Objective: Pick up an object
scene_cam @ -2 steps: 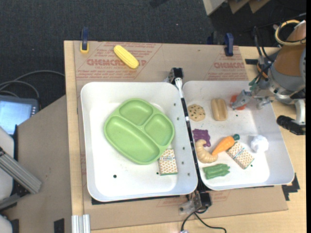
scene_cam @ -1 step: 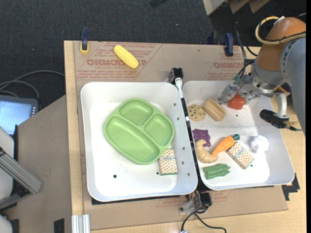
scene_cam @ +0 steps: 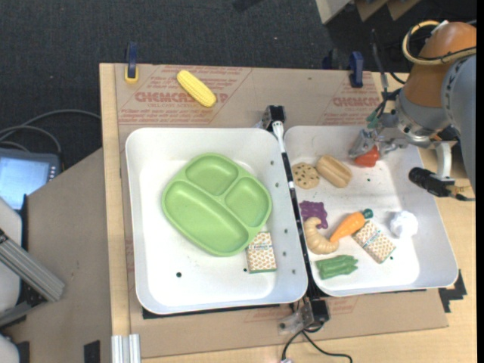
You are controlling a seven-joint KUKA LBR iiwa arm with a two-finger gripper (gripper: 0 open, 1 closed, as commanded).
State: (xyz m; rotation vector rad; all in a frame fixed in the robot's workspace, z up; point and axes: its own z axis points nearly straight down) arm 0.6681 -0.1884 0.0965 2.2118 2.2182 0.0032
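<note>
My gripper [scene_cam: 370, 148] is low over the far part of the right bin [scene_cam: 423, 267], with its tip right at a small red object [scene_cam: 367, 158] that lies on the bin floor or just above it. Nearer in the same bin lie a cookie [scene_cam: 305, 175], a tan bread roll [scene_cam: 333, 171], a purple piece [scene_cam: 312, 211], a carrot [scene_cam: 349, 224], a beige curved pastry [scene_cam: 319, 240], a green vegetable [scene_cam: 336, 265], a patterned box [scene_cam: 375, 242] and a white crumpled lump [scene_cam: 402, 222].
The left bin [scene_cam: 151, 165] holds a green divided plate [scene_cam: 216, 203] and a second patterned box [scene_cam: 262, 252]. A yellow corn cob [scene_cam: 196, 88] lies on the cardboard behind the bins. The arm's wrist [scene_cam: 431, 89] and a black fitting [scene_cam: 432, 181] overhang the right bin's far right.
</note>
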